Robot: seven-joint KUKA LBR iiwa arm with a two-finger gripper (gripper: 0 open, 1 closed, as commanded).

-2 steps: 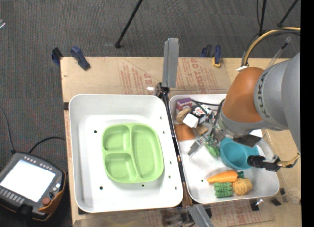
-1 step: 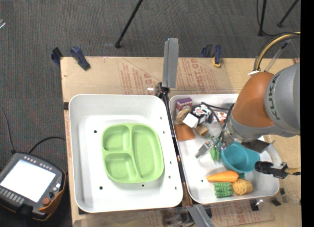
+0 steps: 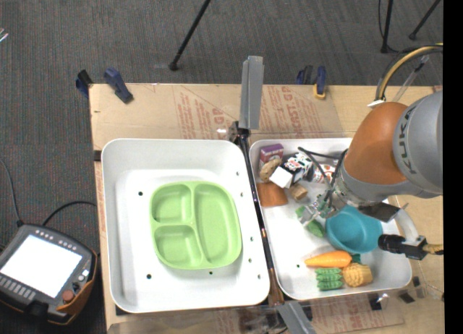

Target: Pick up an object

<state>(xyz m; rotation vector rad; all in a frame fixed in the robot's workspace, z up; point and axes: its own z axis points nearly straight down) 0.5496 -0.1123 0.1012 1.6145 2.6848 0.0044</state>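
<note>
From the overhead camera you see the grey arm with its orange band (image 3: 380, 153) reaching in from the right over the right-hand shallow white bin (image 3: 289, 278). Its two-finger gripper (image 3: 316, 213) is down among the clutter there, just left of a teal plastic bowl (image 3: 352, 230); how it is set you cannot tell. Near the bin's front edge lie an orange toy carrot (image 3: 329, 259), a green ridged toy vegetable (image 3: 328, 279) and a yellow toy corn piece (image 3: 357, 275), close together. Toward the back sit a purple box (image 3: 271, 153), a brown wedge-shaped piece (image 3: 272, 194) and a black-and-white patterned toy (image 3: 297, 167). The left white bin (image 3: 116, 181) holds a light green divided plastic tray (image 3: 195, 225)
</note>
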